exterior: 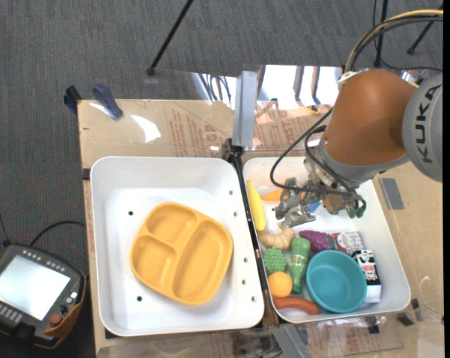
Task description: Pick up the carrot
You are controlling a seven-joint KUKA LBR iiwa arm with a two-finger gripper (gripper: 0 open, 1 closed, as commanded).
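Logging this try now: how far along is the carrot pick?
Done: the gripper has reached over the right bin. In hand: nothing visibly; it hangs beside the carrot, which lies in the bin near the banana. Left: grasping and lifting it.

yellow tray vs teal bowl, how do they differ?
The yellow tray lies alone in the left bin; the teal bowl sits in the right bin, crowded by toy food. The tray is larger, shallow and split into three compartments; the bowl is smaller, round and deep, with one cavity. Both sit open side up with nothing inside.
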